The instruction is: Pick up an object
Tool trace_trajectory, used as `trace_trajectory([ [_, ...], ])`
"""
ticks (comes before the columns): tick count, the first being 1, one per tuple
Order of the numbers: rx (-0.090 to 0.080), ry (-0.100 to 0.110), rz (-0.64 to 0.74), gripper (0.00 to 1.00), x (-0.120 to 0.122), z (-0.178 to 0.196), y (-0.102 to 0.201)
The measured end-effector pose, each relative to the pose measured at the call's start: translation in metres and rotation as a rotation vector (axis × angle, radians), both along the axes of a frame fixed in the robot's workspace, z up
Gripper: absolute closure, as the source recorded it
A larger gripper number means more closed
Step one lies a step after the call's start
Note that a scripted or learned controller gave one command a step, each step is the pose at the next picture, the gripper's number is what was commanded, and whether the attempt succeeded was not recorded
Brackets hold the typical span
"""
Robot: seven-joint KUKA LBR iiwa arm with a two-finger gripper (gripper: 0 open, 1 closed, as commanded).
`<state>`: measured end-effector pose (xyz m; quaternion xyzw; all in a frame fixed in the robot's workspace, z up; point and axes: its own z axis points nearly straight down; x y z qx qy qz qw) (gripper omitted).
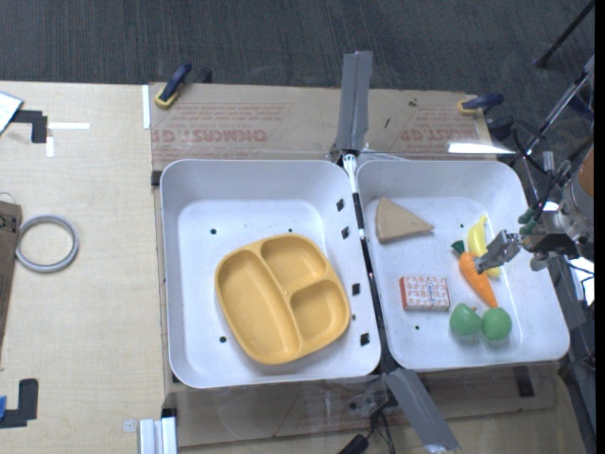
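On the bench, two shallow white bins sit side by side, the left bin [180, 253] touching the right bin [529, 348] along their shared edge. In the left bin lies a yellow divided plate [282, 298] with three compartments, set a little toward the near side. The right bin holds the smaller things: a tan wedge [400, 221] at the far left, a small patterned red box [424, 293] nearer the middle, and a pair of green balls [480, 322] touching each other toward the near right. An orange carrot [477, 279] lies slanted just above the green balls, and a yellow piece [478, 235], perhaps a banana, lies just beyond the carrot's top end. The gripper [499, 251] reaches in from the right and hangs over the carrot and the yellow piece; its fingers look parted, with nothing seen between them, though their small dark shapes leave that uncertain.
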<state>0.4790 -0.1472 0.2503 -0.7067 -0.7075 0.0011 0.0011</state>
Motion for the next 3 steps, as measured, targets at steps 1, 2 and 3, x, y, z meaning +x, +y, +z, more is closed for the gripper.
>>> trace_trajectory([
  [1, -0.003, -0.012, -0.008, 0.0, 0.044, -0.154, -0.022],
  [2, 0.0, -0.011, -0.011, 1.0, 0.045, -0.145, -0.021],
  [3, -0.001, -0.001, -0.013, 1.0, 0.06, -0.034, 0.0],
])
